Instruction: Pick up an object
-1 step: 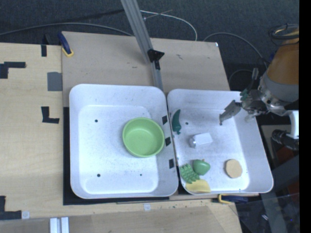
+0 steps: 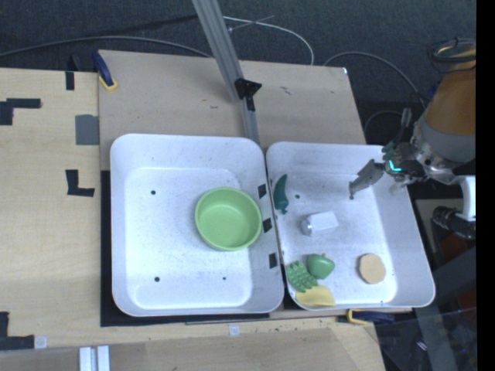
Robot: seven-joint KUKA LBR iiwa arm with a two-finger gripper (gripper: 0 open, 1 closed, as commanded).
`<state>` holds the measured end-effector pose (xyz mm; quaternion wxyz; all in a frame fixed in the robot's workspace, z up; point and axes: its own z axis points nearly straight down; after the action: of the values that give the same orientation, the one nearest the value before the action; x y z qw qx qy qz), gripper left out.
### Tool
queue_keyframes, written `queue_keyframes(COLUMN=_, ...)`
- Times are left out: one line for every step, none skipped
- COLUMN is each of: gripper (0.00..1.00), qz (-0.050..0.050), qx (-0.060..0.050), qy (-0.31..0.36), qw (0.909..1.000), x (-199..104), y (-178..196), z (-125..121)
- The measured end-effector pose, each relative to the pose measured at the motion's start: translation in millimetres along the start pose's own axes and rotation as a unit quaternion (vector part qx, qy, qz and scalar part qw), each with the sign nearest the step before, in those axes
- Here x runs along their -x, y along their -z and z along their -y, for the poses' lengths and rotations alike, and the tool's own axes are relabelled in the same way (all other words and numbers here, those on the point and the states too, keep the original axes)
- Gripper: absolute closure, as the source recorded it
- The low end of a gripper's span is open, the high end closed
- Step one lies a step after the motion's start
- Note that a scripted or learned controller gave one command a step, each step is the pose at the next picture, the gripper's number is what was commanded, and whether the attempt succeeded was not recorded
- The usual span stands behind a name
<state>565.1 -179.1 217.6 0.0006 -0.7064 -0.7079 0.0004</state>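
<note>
While the gripper [image 2: 357, 185] hangs over the right bin's [image 2: 410, 246] far right corner, finger state indiscernible, a white block [image 2: 319, 222] lies mid-bin, green bowl [image 2: 227, 219] in the left bin [image 2: 131, 207]

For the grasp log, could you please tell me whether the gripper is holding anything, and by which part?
Nothing is held. The two-finger gripper hangs above bare floor of the right white bin, apart from the small grey-white block.

You've got a bowl [image 2: 228, 219] in the left bin [image 2: 131, 207]. The right bin [image 2: 402, 246] holds a block [image 2: 320, 222] mid-bin, a disc [image 2: 372, 268] front right, and toys [image 2: 312, 270] front left.
</note>
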Motion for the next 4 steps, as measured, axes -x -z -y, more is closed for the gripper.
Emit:
queue_keyframes(gripper=0.0, qz=0.0, qx=-0.003, qy=-0.001, qw=1.0, x=8.7, y=-53.1, z=5.8)
queue_keyframes(gripper=0.0, qz=0.0, qx=0.005, qy=-0.001, qw=1.0, x=3.7, y=-103.2, z=-3.1)
queue_keyframes(gripper=0.0, qz=0.001, qx=0.0, qy=0.0, qw=1.0, x=2.9, y=-129.5, z=-3.6)
queue_keyframes(gripper=1.0, qz=0.0, qx=0.0, qy=0.0, qw=1.0, x=2.2, y=-119.3, z=-3.4)
